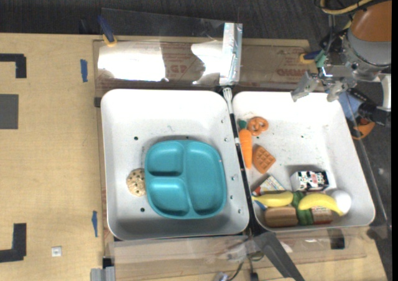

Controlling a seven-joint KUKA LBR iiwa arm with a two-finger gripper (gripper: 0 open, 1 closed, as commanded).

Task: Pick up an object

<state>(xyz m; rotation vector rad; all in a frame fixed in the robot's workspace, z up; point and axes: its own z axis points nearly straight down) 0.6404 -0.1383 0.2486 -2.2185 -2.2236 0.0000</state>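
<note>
Two shallow white bins sit side by side on a tan surface [43, 168]. The left bin [118, 118] holds a teal divided plate [185, 177] near its centre, with a chocolate-chip cookie [136, 182] touching the plate's rim at 9 o'clock. The right bin [323, 130] carries the toy food. Near its left wall lie a pretzel [257, 125], a carrot [246, 147] just below it, and a waffle piece [263, 158] just beside the carrot at 4 o'clock. Along the bin's 6 o'clock edge, crowded together: a banana [275, 199], a brown sausage-like piece [280, 216], a second banana [320, 204], a small black-and-white carton [310, 180] and a white egg [341, 201] at the far right. The arm [373, 25], grey with an orange band, hangs at 1 o'clock of the right bin. The claw [320, 87] hovers over the bin's upper rim, well apart from every object; its fingers look spread and hold nothing. A shiny clear sheet [168, 56] lies beyond the left bin at 12 o'clock.
</note>
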